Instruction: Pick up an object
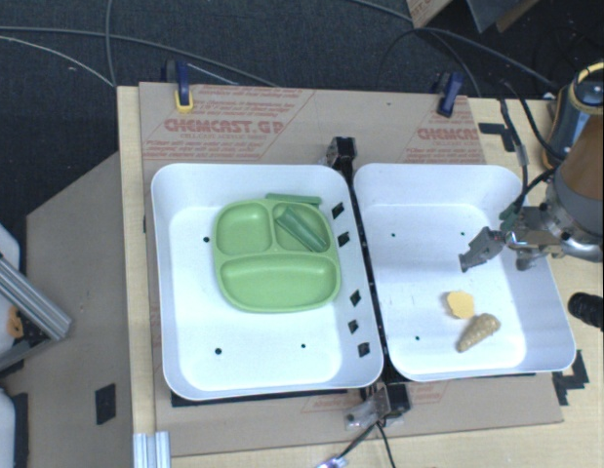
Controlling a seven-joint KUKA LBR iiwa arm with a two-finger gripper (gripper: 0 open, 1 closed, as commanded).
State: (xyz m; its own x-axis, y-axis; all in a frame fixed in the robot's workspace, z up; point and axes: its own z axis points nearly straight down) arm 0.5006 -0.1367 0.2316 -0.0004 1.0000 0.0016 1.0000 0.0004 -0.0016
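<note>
While hand hovers in right bin, grip state unclear, nothing visibly held; yellow piece and tan cone lie just below it, apart.

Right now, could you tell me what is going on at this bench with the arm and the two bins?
The grey arm's gripper hangs over the right white bin, above and apart from a small yellow chunk and a tan cone-shaped piece lying on its floor. Nothing has been picked up yet. The left white bin holds a green divided plastic plate with a green utensil in one compartment.
</note>
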